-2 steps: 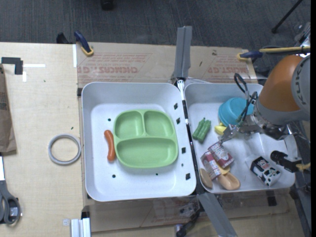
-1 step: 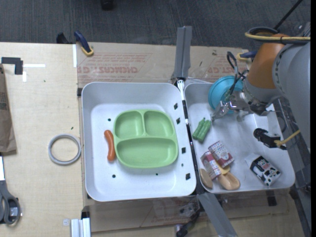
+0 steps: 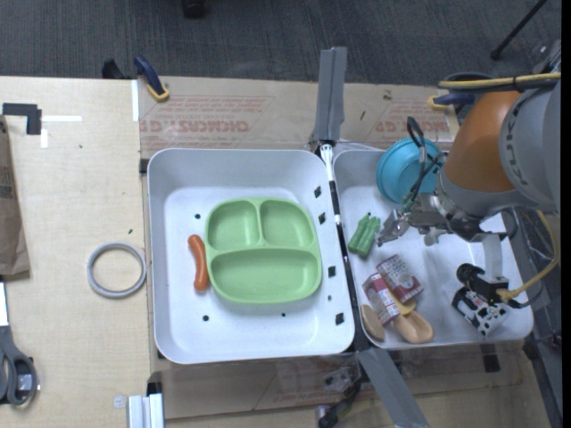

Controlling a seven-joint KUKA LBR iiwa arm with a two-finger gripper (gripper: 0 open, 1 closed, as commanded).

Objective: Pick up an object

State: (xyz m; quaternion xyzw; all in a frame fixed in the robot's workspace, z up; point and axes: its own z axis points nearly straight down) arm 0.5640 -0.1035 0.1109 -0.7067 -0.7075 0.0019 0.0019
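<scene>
Hovering: your gripper (image 3: 390, 230) is hanging low over the right bin (image 3: 522, 328), just beside the green ridged piece (image 3: 364, 235); I am judging that piece to be the target
Fingers: you are seeing them as thin metal tips beside the piece, but I cannot tell whether they are wide or narrow, and nothing is showing between them
Risk, clutter: the red printed packet (image 3: 391, 289) and the tan wooden spoons (image 3: 406, 326) are lying near; a drifting descent is likely to be nudging them instead
Risk, wall: the green piece is sitting close to the bin's left wall, so one finger may be striking the rim
Risk, bowl: the blue bowl (image 3: 403, 169) is crowding the wrist from behind
Materials: the piece is looking soft and ribbed, the packet crinkly, the bin smooth and slippery
Left bin: the green divided plate (image 3: 264, 251) and orange sausage-shaped toy (image 3: 199, 261) are lying well apart from your arm
</scene>
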